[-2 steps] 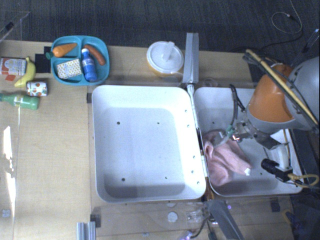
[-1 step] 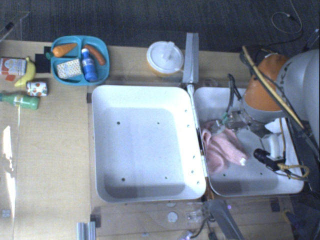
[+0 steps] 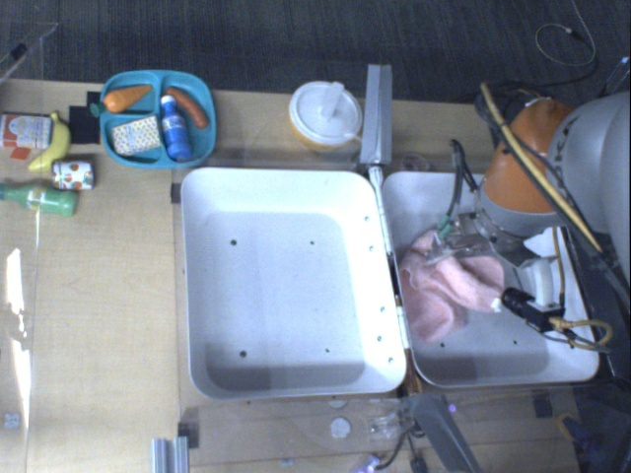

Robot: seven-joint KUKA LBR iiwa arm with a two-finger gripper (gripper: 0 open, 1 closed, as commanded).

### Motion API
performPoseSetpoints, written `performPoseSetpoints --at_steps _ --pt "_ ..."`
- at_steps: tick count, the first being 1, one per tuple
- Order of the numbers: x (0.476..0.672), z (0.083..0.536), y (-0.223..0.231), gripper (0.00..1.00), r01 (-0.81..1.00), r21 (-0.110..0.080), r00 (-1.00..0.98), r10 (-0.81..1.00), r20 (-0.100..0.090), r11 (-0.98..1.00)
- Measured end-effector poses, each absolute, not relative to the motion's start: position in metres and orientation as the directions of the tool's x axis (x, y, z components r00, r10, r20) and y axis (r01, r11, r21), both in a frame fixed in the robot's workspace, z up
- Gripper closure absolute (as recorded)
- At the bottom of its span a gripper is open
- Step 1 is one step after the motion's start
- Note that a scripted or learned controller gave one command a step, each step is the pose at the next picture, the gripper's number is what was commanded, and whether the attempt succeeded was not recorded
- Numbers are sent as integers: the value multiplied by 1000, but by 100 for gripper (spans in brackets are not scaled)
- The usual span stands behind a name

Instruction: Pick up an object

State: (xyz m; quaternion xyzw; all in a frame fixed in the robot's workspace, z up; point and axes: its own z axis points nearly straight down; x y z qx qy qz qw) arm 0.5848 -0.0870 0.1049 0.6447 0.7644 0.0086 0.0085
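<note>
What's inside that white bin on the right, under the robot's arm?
A crumpled pink cloth lies in the right bin, with the gripper down at its upper edge. The arm hides the bin's far right part.

Pink cloth (image 3: 449, 289), white bins (image 3: 286, 284)

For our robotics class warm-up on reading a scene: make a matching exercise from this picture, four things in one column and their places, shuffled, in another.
Things:
1. pink cloth
2. blue bottle
3. yellow cup with white lid
4. banana

Places:
A. on the bench beyond the two bins, near the divider
B. in the right bin, under the pincer
C. at the bench's far left, beside a small can
D. in the teal sectioned tray

Pairs: 1-B, 2-D, 3-A, 4-C
</note>
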Motion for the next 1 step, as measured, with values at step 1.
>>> performPoseSetpoints --at_steps 1 --pt "635 157 -100 100 982 5 -190 982 -2 190"
